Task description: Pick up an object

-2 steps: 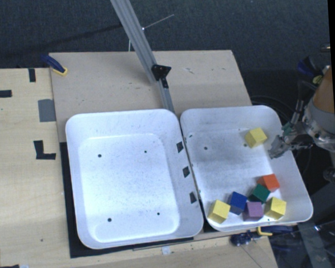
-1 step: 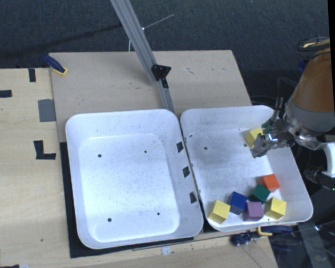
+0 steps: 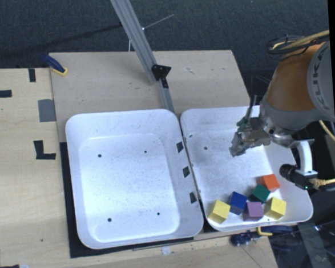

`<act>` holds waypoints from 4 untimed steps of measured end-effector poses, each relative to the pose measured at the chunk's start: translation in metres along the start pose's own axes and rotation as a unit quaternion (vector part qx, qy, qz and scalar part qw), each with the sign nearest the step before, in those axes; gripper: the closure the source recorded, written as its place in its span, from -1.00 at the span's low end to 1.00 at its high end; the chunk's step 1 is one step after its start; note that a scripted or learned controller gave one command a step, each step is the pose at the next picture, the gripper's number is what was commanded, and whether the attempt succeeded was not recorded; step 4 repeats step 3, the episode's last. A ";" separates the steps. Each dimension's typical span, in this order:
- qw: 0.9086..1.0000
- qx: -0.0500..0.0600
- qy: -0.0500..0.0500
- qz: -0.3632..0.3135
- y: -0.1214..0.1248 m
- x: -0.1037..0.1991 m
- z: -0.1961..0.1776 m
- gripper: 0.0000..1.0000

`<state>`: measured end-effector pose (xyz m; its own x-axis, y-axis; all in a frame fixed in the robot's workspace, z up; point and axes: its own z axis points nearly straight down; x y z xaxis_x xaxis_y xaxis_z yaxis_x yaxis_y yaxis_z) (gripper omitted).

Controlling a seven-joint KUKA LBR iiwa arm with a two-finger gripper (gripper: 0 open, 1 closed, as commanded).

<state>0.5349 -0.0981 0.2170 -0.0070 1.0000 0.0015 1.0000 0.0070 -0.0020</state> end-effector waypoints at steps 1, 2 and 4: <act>1.000 0.000 0.000 0.000 -0.003 0.049 0.002 1.00; 1.000 -0.001 0.000 0.000 0.002 0.102 -0.012 1.00; 1.000 0.000 0.000 -0.001 0.019 0.158 -0.011 1.00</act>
